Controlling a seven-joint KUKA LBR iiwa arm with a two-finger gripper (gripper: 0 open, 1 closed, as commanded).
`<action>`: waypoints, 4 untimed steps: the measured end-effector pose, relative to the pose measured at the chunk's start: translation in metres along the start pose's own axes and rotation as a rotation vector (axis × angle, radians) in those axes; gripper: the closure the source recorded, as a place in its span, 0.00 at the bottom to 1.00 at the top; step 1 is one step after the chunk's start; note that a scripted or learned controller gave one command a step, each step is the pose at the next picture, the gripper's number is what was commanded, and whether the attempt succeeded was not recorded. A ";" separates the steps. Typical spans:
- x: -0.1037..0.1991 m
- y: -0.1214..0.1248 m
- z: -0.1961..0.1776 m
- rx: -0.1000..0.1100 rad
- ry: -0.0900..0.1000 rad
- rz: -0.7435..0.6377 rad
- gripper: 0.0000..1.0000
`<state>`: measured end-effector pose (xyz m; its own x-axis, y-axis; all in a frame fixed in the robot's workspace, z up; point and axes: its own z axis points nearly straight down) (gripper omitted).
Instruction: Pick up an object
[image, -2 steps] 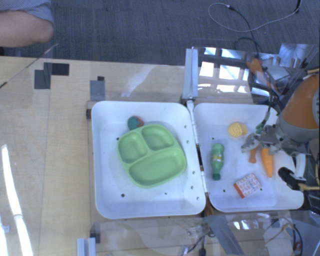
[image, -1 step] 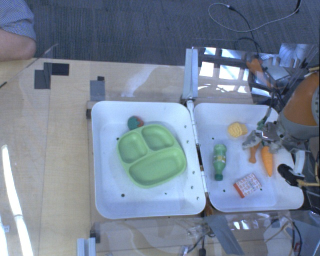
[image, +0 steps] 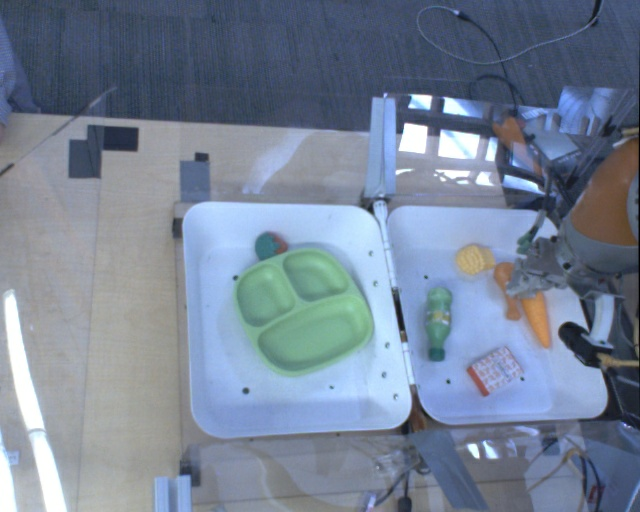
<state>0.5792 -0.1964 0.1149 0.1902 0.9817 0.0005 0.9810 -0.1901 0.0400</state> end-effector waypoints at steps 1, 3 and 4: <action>0.000 0.001 -0.001 -0.003 -0.001 0.000 0.00; 0.005 -0.007 0.014 0.024 0.001 0.067 1.00; 0.052 0.018 -0.103 0.032 -0.003 0.091 1.00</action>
